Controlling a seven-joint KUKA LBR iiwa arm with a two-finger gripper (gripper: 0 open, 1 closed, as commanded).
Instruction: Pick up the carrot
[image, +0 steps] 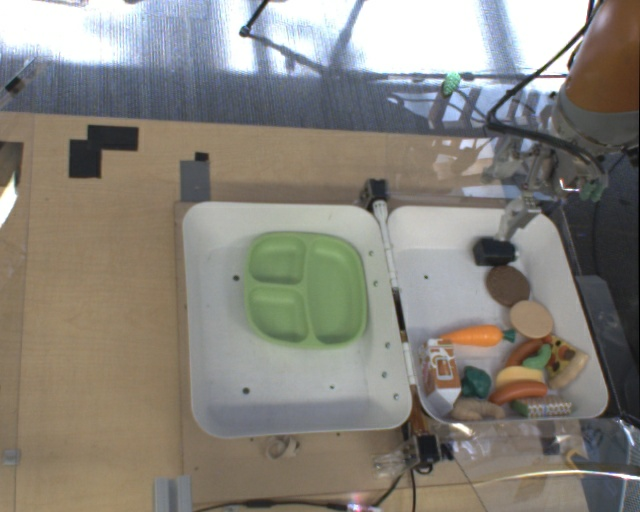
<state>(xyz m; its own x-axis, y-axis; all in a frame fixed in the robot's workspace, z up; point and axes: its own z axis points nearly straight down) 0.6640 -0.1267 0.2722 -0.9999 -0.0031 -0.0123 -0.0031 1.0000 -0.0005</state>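
- In the right bin (440, 262), near its middle and toward the front, lies the carrot (474, 337); it is on its side, the orange body pointing to the left and the green top to the right.
- Just right of the carrot are a tan round disc (531, 320) and, further back, a brown round disc (508, 284).
- In front of the carrot, a heap of toy food fills the front corner: a small orange and white carton (440, 365), a dark green piece (476, 381), a hot dog (521, 381) and a pizza slice (566, 362).
- The hand (530, 175) hangs over the back right corner of this bin, well apart from the carrot; whether it is wide or narrow cannot be told.
- The left bin (215, 300) holds a green plate (305, 288) with three compartments.
- The counter (90, 330) is pale wood, with black angular marks (100, 148) at its back left.
- Behind the counter is a grey ribbed floor (200, 50) with bright patches of light on it.
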